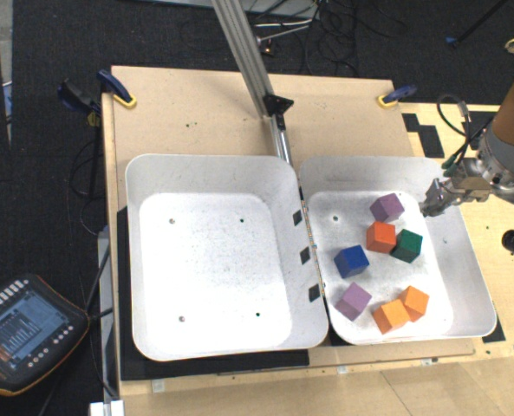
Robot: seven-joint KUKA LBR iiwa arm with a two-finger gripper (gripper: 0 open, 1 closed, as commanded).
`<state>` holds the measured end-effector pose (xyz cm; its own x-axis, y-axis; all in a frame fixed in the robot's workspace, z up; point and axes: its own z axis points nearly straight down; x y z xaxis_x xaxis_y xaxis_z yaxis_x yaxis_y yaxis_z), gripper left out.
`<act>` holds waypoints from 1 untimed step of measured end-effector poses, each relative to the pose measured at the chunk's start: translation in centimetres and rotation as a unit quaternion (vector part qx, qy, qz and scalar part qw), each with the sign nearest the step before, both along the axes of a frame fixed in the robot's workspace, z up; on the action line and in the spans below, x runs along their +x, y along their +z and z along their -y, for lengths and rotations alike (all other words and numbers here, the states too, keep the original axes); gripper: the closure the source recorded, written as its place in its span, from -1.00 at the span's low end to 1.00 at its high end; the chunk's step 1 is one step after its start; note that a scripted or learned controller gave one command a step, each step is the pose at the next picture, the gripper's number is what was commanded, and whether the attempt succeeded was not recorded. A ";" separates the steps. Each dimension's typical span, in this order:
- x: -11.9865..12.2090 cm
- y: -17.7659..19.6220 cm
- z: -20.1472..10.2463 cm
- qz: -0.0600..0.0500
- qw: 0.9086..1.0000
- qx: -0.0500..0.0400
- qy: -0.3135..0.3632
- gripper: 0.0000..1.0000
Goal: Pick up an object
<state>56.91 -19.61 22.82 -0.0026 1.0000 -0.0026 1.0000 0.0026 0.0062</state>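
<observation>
The right bin holds several small cubes. A purple cube lies at the back, with an orange-red cube and a green cube touching just in front of it. A blue cube sits left of them. Nearer the front lie another purple cube and two orange cubes. My gripper hangs over the bin's back right part, right of the rear purple cube. Nothing shows between its fingers.
The left bin stands beside the right one on the wooden bench. A slanted metal pole runs down to the bins' shared back edge. Clamps sit at the bench's back corners. A teach pendant lies at lower left.
</observation>
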 end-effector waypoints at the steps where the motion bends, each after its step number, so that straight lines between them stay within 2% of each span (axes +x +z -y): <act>1: 1.2 1.0 -4.9 -0.001 1.000 0.002 0.003 1.00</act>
